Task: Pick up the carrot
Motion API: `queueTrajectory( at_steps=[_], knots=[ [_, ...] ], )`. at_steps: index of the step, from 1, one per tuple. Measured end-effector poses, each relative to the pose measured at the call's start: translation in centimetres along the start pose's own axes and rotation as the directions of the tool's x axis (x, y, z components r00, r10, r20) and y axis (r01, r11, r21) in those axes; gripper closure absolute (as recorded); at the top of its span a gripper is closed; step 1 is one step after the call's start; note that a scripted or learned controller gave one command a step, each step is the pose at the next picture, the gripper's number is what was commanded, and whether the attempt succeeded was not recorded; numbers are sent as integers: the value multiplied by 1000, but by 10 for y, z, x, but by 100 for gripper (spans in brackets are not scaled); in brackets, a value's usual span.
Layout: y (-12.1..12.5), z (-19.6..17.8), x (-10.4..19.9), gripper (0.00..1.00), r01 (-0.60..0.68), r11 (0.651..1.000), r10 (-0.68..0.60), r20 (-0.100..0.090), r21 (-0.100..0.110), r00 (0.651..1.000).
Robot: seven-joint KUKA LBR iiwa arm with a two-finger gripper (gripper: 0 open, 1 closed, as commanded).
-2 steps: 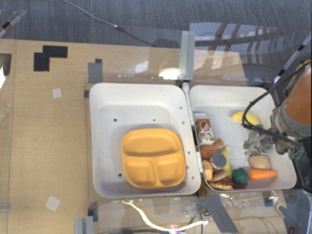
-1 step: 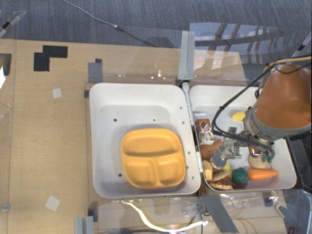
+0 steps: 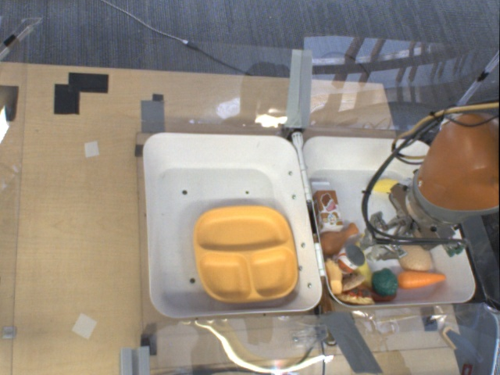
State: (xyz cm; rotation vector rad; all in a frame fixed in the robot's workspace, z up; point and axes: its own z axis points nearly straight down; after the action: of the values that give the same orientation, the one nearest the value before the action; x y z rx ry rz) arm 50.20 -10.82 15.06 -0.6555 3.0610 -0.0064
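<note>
The carrot point(image 3: 422, 280) is orange and lies flat along the front wall of the right bin point(image 3: 344, 162), its tip pointing right. The gripper point(image 3: 402, 239) hangs below the arm's orange band point(image 3: 465, 166), among black cables. It sits over the bin's front right part, just behind the carrot and slightly to its left. A pale rounded item point(image 3: 418, 258) lies between the gripper and the carrot. The wrist hides the gripper's lower end from view.
The left bin point(image 3: 172, 209) holds a yellow divided tray point(image 3: 246, 252). Beside the carrot in the right bin are a green toy vegetable point(image 3: 383, 281), a brown item point(image 3: 337, 239), a small printed packet point(image 3: 328, 208) and a yellow piece point(image 3: 384, 186).
</note>
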Motion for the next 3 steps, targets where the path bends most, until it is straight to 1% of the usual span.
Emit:
queueTrajectory(
  at_steps=[1, 2, 3],
  knots=[
    [-23, -26, 16, 100, 33, 999, -33, -1, 0, 999],
    [6, -4, -3, 100, 49, 999, -49, 2, 2, 999],
    [57, -36, -36, 100, 93, 996, -93, 2, -3, 996]
  ],
)
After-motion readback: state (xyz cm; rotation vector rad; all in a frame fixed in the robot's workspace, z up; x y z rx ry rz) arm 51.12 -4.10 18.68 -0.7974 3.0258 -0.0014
